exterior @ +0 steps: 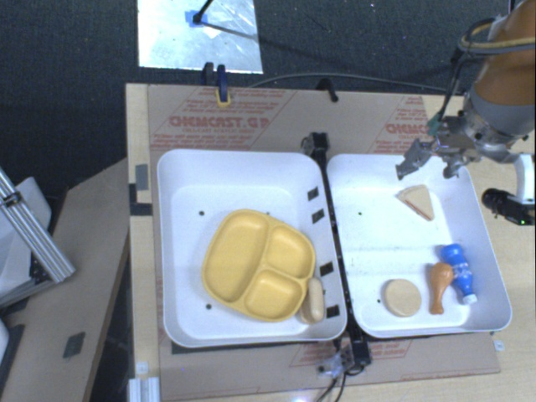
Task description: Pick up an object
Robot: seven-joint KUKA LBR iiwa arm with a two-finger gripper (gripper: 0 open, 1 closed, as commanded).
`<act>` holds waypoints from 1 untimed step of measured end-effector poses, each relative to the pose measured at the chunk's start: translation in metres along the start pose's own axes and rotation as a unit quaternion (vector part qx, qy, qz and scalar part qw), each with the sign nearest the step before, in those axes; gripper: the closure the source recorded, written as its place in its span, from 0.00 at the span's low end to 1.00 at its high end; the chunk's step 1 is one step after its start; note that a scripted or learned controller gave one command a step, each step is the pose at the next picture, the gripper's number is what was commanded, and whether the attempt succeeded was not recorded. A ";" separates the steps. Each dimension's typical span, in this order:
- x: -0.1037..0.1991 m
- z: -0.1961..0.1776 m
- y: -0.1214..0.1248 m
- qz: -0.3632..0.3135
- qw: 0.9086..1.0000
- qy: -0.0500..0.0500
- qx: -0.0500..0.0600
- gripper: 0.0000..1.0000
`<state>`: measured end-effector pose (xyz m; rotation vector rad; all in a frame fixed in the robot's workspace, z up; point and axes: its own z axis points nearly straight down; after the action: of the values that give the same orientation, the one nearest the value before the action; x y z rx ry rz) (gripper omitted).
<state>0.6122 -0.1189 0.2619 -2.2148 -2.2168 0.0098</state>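
1. The gripper hovers over the far edge of the right bin, near its far right corner. Its two fingers are spread apart with nothing between them, so it's released and empty.
2. The closest candidate is the tan wedge. It lies on the bin floor just toward the near side of the gripper and a touch left of it, apart from it. Its long axis runs diagonally, from the far left down toward the near right. My guess is the next move is a short drop toward the near edge, and the fingers would need to straddle the wedge across that diagonal.
3. Other options sit by the near right corner of the same bin: a blue bottle, a brown drumstick-shaped toy just beside it, and a round tan disc. All are well apart from the gripper.
4. The left bin carries a yellow divided tray with a small beige piece touching its near right edge.
5. Writing: the cardboard sheet under the bins has red print along the far edge. It looks like "CHEMCAST GP", but I'm not sure.
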 end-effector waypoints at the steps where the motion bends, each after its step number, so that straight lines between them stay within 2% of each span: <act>1: 0.000 -0.007 0.002 -0.001 1.000 -0.001 -0.006 0.00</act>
<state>0.6141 -0.1186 0.2689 -2.2187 -2.2258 -0.0014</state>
